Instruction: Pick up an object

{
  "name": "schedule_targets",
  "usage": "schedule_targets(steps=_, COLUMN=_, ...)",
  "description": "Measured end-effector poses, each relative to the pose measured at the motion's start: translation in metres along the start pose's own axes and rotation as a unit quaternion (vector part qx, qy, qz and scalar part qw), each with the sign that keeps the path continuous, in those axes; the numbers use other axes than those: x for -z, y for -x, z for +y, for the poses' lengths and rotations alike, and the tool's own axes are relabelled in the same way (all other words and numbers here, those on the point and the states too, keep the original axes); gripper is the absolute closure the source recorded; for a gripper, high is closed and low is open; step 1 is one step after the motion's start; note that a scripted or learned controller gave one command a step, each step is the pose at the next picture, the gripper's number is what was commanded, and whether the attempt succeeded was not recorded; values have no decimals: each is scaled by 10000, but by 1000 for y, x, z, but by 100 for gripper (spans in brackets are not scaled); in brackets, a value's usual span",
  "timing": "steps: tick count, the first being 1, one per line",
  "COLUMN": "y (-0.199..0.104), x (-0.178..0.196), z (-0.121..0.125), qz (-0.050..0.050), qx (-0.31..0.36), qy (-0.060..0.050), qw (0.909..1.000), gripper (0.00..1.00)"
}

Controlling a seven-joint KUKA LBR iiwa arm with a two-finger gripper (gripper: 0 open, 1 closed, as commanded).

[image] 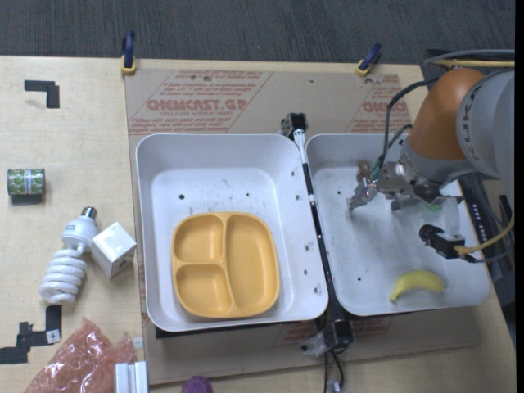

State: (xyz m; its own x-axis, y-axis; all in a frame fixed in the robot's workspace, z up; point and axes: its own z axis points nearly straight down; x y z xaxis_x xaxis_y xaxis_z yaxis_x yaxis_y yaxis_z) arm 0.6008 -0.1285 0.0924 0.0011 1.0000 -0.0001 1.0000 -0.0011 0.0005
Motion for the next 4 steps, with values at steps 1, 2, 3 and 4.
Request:
schedule_targets(steps=1, y=1, x=10, z=1, qz=-4, qx=-7, qy=5, qw=10000, gripper=100)
schedule_targets(steps=2, y=-2, x=10, z=1, qz=19, qx=4, qy=-2, qw=10000, gripper=0)
schedule_targets(steps=3, y=-32, x=0, z=-41, qz=0, qx=-2, qy=-5, qw=10000, gripper=0)
schedule_targets(steps=4, y=-31, x=10, z=-40, qz=-1, qx=-14, qy=5, qw=10000, gripper=100)
